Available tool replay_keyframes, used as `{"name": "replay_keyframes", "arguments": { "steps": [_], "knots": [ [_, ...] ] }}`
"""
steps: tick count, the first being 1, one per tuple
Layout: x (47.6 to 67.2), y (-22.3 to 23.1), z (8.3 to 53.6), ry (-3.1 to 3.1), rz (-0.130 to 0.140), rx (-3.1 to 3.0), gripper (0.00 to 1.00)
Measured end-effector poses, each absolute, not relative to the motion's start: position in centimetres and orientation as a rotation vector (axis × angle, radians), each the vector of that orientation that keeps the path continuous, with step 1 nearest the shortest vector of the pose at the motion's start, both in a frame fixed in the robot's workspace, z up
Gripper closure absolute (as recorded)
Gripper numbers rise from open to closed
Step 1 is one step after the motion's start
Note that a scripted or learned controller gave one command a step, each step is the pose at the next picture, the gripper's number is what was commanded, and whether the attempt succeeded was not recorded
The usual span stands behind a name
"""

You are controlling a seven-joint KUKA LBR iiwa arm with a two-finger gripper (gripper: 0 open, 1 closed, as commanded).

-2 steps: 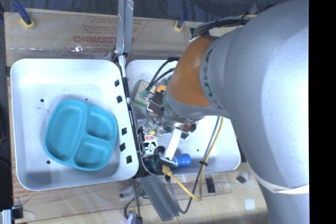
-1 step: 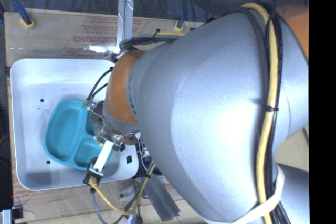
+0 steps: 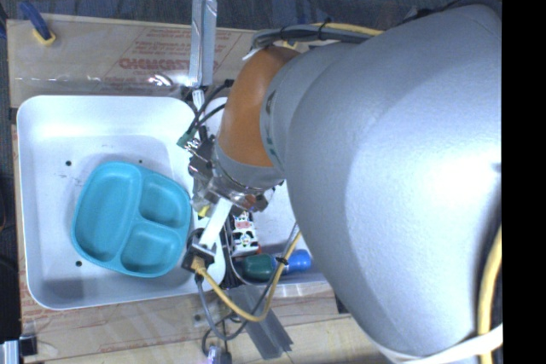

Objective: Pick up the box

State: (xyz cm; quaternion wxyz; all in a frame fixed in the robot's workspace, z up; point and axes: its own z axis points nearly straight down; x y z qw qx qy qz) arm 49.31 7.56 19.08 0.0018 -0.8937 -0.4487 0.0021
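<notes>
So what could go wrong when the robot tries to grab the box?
The big grey arm hides most of the right bin, so the camera barely sees the small patterned box; a grab could miss. A green thing and a blue thing lie right beside the box, so they might get bumped or grabbed instead.

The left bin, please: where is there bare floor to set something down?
Bare floor lies between the blue divided plate and the far wall of the left bin, with a narrower strip along its left wall. It is crowded by the bins' shared edge, where the arm hangs over the box and a green thing.
</notes>
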Motion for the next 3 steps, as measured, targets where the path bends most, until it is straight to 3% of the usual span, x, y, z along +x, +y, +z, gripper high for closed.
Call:
{"name": "replay_keyframes", "arguments": {
  "steps": [1, 2, 3],
  "knots": [
    [50.2, 12.6, 10.7, -1.462, -0.026, -2.789, 1.00],
    [53.2, 5.6, 19.1, -1.396, 0.005, -2.810, 1.00],
    [49.4, 15.0, 9.3, -1.467, -0.005, -2.780, 1.00]
  ]
}}
